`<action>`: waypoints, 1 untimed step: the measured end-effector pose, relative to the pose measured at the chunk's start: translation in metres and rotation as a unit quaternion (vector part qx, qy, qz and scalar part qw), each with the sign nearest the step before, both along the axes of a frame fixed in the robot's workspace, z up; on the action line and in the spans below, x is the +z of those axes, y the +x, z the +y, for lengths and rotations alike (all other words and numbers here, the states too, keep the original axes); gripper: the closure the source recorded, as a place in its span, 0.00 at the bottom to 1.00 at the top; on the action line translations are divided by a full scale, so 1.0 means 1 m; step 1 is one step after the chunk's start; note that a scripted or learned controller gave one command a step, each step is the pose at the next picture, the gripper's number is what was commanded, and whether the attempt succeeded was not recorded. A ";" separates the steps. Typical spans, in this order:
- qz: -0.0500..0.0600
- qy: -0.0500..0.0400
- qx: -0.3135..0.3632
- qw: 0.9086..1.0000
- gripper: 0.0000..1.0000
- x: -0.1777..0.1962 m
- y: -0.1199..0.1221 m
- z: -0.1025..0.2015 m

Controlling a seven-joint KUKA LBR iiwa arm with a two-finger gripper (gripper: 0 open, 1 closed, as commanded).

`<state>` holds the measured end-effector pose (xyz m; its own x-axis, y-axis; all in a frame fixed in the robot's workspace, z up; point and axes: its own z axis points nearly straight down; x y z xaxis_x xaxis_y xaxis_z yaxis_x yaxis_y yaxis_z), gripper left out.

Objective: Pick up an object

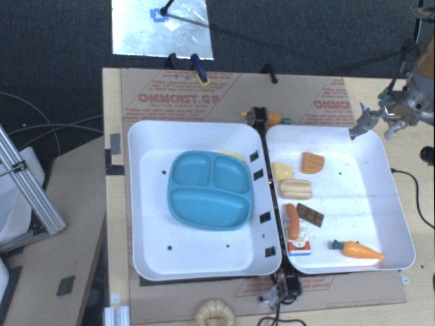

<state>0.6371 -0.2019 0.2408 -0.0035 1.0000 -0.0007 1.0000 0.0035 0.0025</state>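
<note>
My gripper hangs at the far right, above the back right corner of the right bin, with its two fingers spread apart and nothing between them. In that bin lie an orange toast-like piece, a yellow cheese wedge, a bread roll, a brown chocolate piece, a hot dog, a small red and white carton and a carrot. All of them lie below and left of the gripper.
The left bin holds a blue divided plate with a yellow item peeking from behind it. An orange object sits behind the bins' divider. A blue clamp and a foil sheet lie at the back.
</note>
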 end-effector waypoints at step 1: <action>0.002 0.001 0.001 1.000 0.00 -0.061 0.006 0.001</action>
